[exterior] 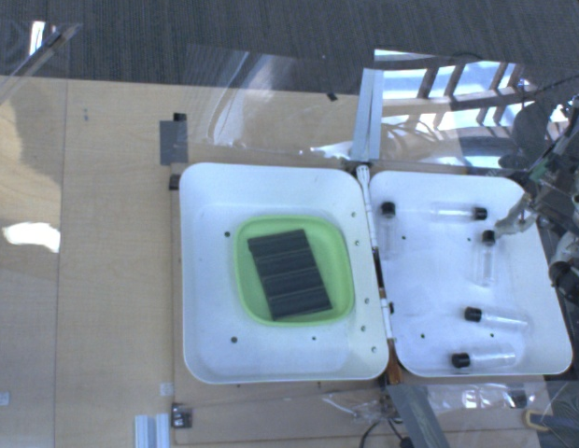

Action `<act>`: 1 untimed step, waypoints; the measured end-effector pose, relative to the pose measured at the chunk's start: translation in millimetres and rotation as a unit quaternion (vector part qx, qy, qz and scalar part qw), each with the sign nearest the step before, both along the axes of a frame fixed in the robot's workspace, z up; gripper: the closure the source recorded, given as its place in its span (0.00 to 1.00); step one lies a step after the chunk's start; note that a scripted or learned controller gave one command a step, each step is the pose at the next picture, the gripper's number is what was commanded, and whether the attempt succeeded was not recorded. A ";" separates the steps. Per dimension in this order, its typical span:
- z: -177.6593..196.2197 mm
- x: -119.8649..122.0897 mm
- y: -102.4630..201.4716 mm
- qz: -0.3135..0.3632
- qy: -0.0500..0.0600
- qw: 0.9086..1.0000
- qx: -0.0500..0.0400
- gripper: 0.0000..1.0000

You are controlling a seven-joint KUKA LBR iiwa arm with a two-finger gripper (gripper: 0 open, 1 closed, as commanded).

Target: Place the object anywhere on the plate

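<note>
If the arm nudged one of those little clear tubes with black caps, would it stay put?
Probably not. The clear tube lies on its side on the right bin's smooth white floor, so it would likely roll or skid. It looks small and thin-walled, probably light. Its see-through body may be slippery and hard to grip.

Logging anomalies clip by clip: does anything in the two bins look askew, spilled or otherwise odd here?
Nothing looks spilled or broken. The dark ribbed block lies flat on the green plate in the left bin, turned slightly askew to the plate's edges. In the right bin, several clear vials with black caps lie scattered at mixed angles.
</note>
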State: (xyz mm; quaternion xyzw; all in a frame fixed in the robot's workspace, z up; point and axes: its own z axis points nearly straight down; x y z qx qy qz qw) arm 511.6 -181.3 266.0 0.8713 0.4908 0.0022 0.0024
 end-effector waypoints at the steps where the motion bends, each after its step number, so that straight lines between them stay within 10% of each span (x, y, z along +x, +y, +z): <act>1: 3.6 -8.2 8.9 -0.048 0.000 0.999 0.000 0.00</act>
